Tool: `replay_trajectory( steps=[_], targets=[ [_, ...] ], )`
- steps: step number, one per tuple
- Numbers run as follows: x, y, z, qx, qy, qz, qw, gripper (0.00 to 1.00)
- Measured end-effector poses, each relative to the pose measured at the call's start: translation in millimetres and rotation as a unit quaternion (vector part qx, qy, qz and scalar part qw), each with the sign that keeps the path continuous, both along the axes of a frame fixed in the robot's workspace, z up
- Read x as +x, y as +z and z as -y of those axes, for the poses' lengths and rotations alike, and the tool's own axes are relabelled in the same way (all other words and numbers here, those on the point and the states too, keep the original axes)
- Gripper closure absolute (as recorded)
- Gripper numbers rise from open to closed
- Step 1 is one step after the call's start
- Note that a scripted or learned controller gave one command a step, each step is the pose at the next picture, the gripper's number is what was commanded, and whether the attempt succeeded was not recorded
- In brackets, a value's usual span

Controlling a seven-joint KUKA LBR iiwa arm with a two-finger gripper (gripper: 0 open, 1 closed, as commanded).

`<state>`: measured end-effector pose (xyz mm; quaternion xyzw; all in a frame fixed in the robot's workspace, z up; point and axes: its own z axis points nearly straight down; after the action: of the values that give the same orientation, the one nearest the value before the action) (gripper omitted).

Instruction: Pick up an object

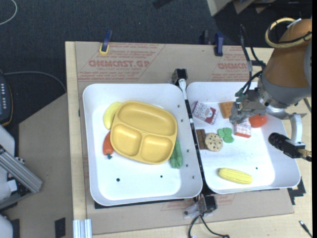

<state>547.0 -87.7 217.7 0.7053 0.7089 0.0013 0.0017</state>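
The gripper [241,114] hangs low over the far part of the right bin [282,180], apparently placed there because most small items cluster in that area; whether it is released or clenched cannot be told. Just beneath it lie a red-and-white packet [242,129] and a red tomato [258,120], the likeliest targets. Nearby sit a wrapped snack [204,112], a cookie [214,142], a green piece [226,134] and, near the front edge, a corn cob [235,175]. The left bin [94,148] carries a yellow divided tray [143,132] over a banana [111,114], well apart. The crowding may obstruct a clean grasp.
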Motion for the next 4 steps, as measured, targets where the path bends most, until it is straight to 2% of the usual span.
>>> replay_trajectory(
  steps=[1, 2, 3, 4],
  targets=[
    [42, 15, -34, 0.0002, 0.000, 0.001, 1.0000, 1.00],
    [56, 17, -55, 0.0002, -0.001, 0.000, 1.0000, 1.00],
    [44, 1, -50, 0.0003, -0.003, -0.004, 1.0000, 1.00],
    [62, 12, -49, -0.0002, -0.002, 0.000, 1.0000, 1.00]
  ],
)
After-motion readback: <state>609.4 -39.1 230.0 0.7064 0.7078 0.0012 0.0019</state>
